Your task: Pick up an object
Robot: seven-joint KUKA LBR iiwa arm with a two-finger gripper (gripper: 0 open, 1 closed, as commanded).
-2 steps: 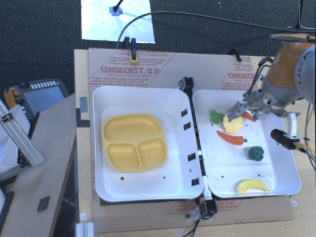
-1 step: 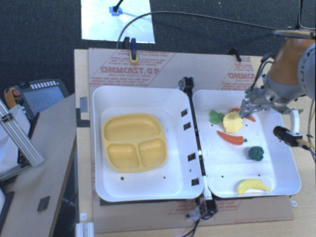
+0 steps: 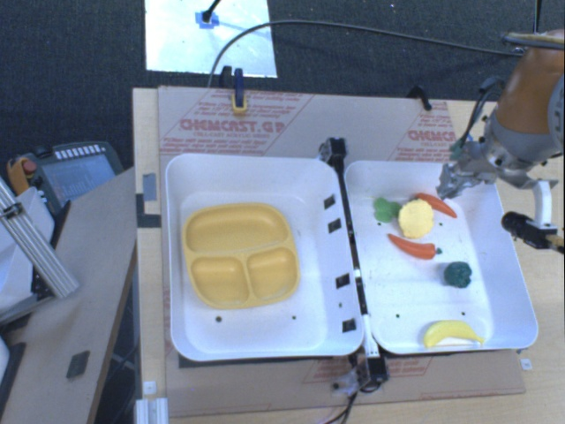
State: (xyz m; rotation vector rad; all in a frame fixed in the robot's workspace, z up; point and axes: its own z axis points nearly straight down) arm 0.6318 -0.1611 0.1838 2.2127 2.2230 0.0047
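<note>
**Tool lowered over the far edge of the right bin**

Two shallow white plastic bins are seen side by side on the tabletop (image 3: pixel 291 117), which is covered by a printed cardboard sheet. The left bin (image 3: pixel 177 237) is occupied by a yellow three-compartment plastic tray (image 3: pixel 240 254), set roughly at its middle.

In the right bin (image 3: pixel 503 263) several toy foods are scattered. A round yellow lemon-like piece (image 3: pixel 416 218) is placed in the far half, with a small green leafy piece (image 3: pixel 385 208) touching it on the left. An orange carrot-shaped piece (image 3: pixel 437 204) lies just to the far right of the yellow piece, and a second orange-red elongated piece (image 3: pixel 413 246) lies just near of it. A dark green broccoli-like piece (image 3: pixel 457 274) rests further right and nearer, apart from the others. A yellow banana (image 3: pixel 453 332) is found close to the near wall.

The grey arm with its orange band (image 3: pixel 528 95) is extended in from the right. The tool (image 3: pixel 455 182) is positioned low over the far part of the right bin, just beside the far end of the carrot-shaped piece. Whether the tool is spread or pressed together cannot be told, and nothing is seen gripped in it.
</note>
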